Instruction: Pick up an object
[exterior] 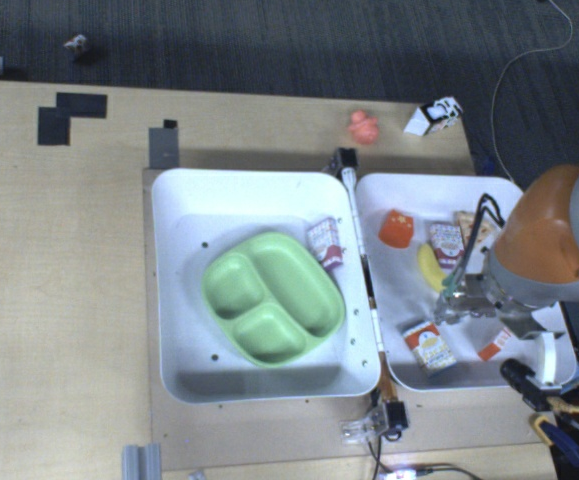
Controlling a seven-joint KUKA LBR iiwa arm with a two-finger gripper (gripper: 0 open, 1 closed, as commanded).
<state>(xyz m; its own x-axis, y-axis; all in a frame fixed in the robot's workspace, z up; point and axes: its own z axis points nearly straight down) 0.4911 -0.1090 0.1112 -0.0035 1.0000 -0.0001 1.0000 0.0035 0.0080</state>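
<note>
Objects for picking lay mostly in the right shallow white plastic bin (401, 363), smooth-walled with rounded corners. Listed there: a small orange-red blocky plastic piece (396, 229) near the upper left corner; a curved yellow banana-shaped toy (430, 267) just beside my arm; a small printed packet with red-and-white wrapper (446, 239) next to it; a tan printed carton (476, 228) at the far edge, partly behind my cable; a flat little box with orange and white print (430, 347) on the bin floor toward the near side; and a small orange-and-white tab (494, 346) half hidden under my wrist.

My gripper (456, 300) hung low over the middle of that bin, just right of the yellow toy and above the orange-and-white box. How my hand stood, wide, narrow or holding, I could not tell, since my grey body and orange band (544, 233) covered it from above.

The left shallow white plastic bin (174, 288) held a pale green three-compartment tray (272, 295), glossy and rounded, set at a slant, with a small red-and-white wrapped packet (325, 243) touching its upper right rim.

On the tan wooden bench (59, 298) beyond the bins sat a lumpy pink soft object (364, 126) and a white-and-black printed card (434, 115).
</note>
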